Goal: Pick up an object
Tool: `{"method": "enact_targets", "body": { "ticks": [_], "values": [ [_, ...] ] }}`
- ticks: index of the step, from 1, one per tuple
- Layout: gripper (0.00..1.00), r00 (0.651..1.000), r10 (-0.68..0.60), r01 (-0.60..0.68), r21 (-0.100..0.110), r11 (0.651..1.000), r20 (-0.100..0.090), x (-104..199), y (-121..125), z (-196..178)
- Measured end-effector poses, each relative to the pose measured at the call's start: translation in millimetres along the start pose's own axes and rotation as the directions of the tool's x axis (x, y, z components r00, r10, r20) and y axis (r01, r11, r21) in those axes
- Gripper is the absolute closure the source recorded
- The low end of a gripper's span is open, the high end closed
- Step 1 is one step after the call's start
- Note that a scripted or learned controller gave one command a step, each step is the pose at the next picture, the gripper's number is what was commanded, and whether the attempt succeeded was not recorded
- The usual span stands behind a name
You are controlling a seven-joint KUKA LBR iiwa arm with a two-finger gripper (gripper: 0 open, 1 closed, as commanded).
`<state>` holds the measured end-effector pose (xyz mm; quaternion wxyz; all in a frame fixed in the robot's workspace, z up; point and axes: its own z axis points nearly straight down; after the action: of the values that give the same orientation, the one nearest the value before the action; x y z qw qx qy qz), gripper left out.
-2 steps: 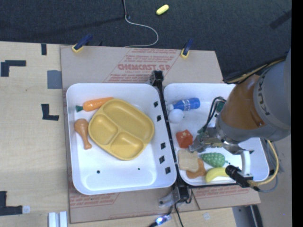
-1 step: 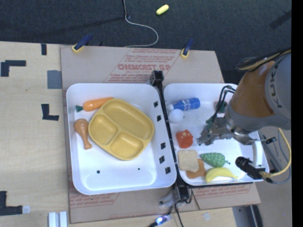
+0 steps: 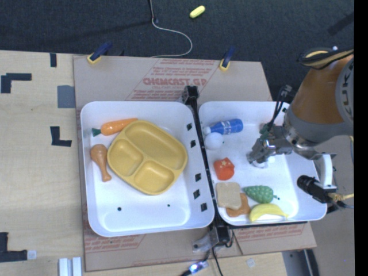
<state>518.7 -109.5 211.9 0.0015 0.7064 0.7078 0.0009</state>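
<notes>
My gripper [image 3: 260,156] hangs low over the middle of the right bin [image 3: 299,180], with the grey arm and its orange band coming in from the right. Nothing shows between its fingers. To its left lies a red tomato [image 3: 224,167]. A blue bottle with a white cap [image 3: 223,128] rests toward the bin's far left, beside a small white ball [image 3: 213,141]. Along the near side sit a slice of bread [image 3: 229,194], a green bunch [image 3: 258,193] and a yellow banana [image 3: 268,212].
The left bin [image 3: 138,214] holds a yellow divided tray [image 3: 147,156], an orange carrot [image 3: 118,126] and a brown drumstick [image 3: 101,161]. A black divider [image 3: 198,148] runs between the bins. A black device [image 3: 313,189] hangs off the arm near the right bin's edge.
</notes>
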Motion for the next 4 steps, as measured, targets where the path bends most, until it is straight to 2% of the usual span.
{"method": "enact_targets", "body": {
  "ticks": [1, 2, 3, 4],
  "values": [
    [1.00, 1.000, 0.000, 0.000, 0.004, 1.000, -0.001, 0.7, 0.3, -12.8],
    [1.00, 1.000, -0.005, 0.005, 0.004, 1.000, -0.002, 43.0, 37.2, -6.3],
    [1.00, 1.000, -0.002, 0.002, 0.004, 1.000, -0.002, 59.2, 70.9, -1.5],
    [1.00, 1.000, 0.000, 0.000, 0.003, 1.000, -0.002, 52.0, 66.9, -21.2]
  ]
}}
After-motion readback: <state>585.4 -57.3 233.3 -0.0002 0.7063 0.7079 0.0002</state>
